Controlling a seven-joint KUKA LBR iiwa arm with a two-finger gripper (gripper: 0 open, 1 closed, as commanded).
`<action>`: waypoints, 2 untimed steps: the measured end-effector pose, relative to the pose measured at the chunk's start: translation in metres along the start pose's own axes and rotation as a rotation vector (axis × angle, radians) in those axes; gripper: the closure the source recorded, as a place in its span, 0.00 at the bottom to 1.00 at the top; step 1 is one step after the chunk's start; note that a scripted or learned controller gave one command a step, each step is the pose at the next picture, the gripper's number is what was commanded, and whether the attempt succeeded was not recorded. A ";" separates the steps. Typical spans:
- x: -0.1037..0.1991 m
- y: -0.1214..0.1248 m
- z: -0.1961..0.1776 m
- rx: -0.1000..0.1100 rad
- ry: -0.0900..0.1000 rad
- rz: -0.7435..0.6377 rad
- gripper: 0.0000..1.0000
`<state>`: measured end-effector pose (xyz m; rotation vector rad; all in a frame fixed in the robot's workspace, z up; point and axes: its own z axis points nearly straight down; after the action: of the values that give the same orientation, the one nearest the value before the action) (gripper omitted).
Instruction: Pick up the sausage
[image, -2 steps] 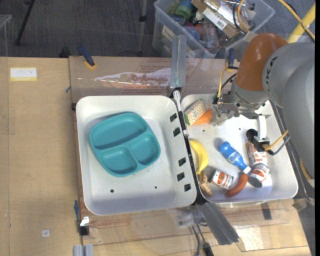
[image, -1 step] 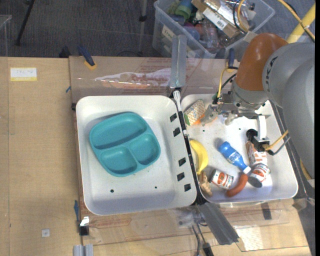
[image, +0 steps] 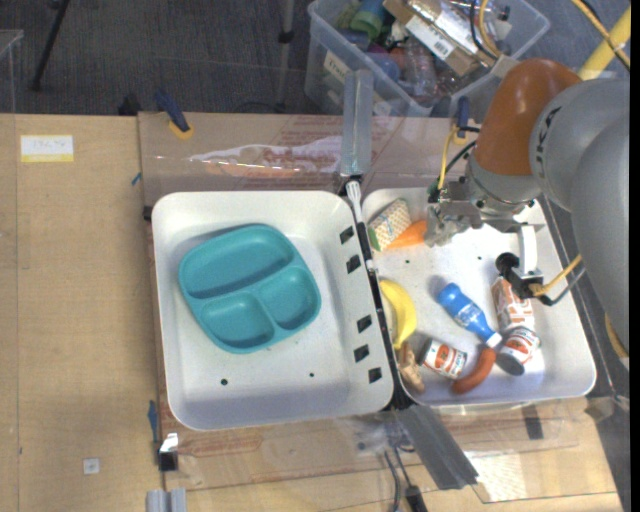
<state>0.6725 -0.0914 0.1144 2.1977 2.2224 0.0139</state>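
Note:
The sausage (image: 479, 368) is a curved reddish-brown link lying near the front edge of the right bin (image: 570, 385). It sits between a small red-labelled jar (image: 443, 357) and a red-and-white bottle (image: 514, 322). My gripper (image: 441, 222) hangs over the back of the right bin, far from the sausage and just right of an orange carrot (image: 406, 236). Nothing shows between its fingers.
A banana (image: 401, 310) lies along the right bin's left wall, with a blue bottle (image: 466, 308) mid-bin and a waffle-like piece (image: 390, 218) at the back left. The left bin (image: 190, 395) holds a teal divided plate (image: 249, 286). A clear box of clutter (image: 420, 40) stands behind.

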 end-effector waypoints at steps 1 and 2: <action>0.000 0.000 0.000 0.000 0.000 0.000 0.00; -0.003 -0.003 0.024 0.010 0.004 -0.005 0.00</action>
<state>0.6696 -0.0941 0.0902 2.1988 2.2350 0.0076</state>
